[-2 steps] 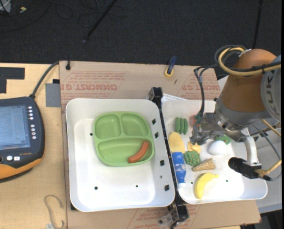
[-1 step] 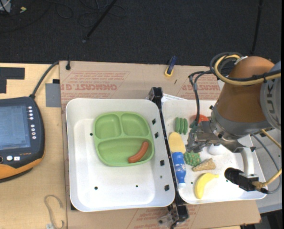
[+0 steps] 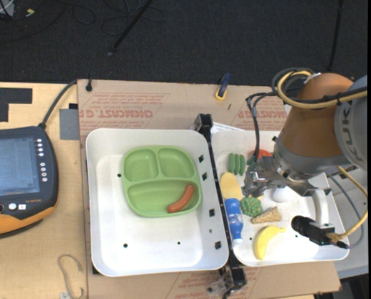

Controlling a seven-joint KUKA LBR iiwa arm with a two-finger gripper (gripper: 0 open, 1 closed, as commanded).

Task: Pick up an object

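A: So, working from the left, what does the desk [image 3: 23, 254] carry?

B: A tablet-like control pad [image 3: 14, 170] lies at the far left, outside both bins. Next comes the left bin [image 3: 104, 242], which holds a green divided plate [image 3: 157, 179] with a red sausage [image 3: 181, 199] lying in its large lower compartment.

A: And past the divider?

B: The right bin [image 3: 285, 254] holds the loose pieces. A green pod-like piece [image 3: 236, 163] sits near the top of its left side, a yellow corn-like piece [image 3: 230, 185] just below it, and a blue tube [image 3: 234, 217] below that along the wall. A small green broccoli-like item [image 3: 251, 205] lies next to a tan wedge [image 3: 267, 215], with a yellow banana [image 3: 266, 241] nearer the front edge.

A: Where is the arm in all this?

B: It hangs low over the right bin, and its claw [image 3: 258, 178] sits above the cluster near the broccoli piece. The wrist blocks the tips, so one cannot tell whether the claw is released or clenched.

A: Has anything been picked up, then?

B: Nothing shows between the tips, and every piece in view rests in a bin. By that reading the pick is not yet done: the approach looks made, while the grip and the lift are left.
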